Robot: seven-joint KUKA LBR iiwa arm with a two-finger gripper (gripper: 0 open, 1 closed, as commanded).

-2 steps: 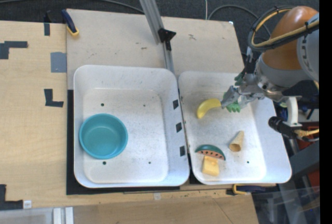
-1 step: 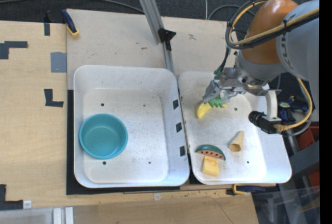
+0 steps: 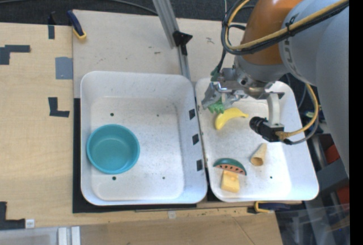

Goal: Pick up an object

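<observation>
My gripper [image 3: 217, 96] is low over the upper left corner of the right bin [image 3: 295, 181]. A small green object [image 3: 215, 108] lies directly beneath it, partly covered by it. Right beside that, a yellow banana [image 3: 228, 118] rests on the bin floor. Nearer the front lie a watermelon slice [image 3: 229, 166], a yellow block [image 3: 230, 181] and a tan cone [image 3: 258, 154]. Whether the gripper touches the green object is hidden from this angle.
A blue bowl [image 3: 113, 148] sits in the front left of the left bin [image 3: 142, 85]. A grey metal pole [image 3: 164, 5] slants down to the divider between the bins. The arm's orange band [image 3: 269, 17] and cables hang over the right bin's back.
</observation>
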